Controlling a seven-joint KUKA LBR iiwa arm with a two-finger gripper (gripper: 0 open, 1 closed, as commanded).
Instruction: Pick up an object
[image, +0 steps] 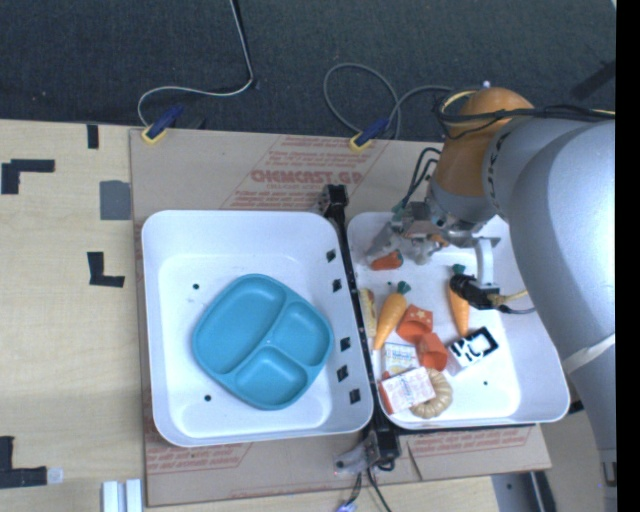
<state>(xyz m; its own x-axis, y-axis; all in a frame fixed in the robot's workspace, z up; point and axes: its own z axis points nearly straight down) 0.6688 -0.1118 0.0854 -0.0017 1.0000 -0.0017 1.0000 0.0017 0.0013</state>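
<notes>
My gripper (400, 248) hangs over the far left part of the right bin (532, 372), its fingers spread apart with nothing between them. A small orange-red piece (386, 262) lies on the bin floor just below and left of the fingertips. An orange carrot (391, 316) with a green top lies nearer, beside the bin's left wall. A second carrot (459, 305) lies to the right, under the arm's wrist.
The right bin also holds red-orange pieces (425, 340), a black and white block (472, 346), a printed packet (405, 388) and a beige ring (436, 401). A blue divided plate (262, 340) lies in the left bin (160, 300). The big grey arm covers the right side.
</notes>
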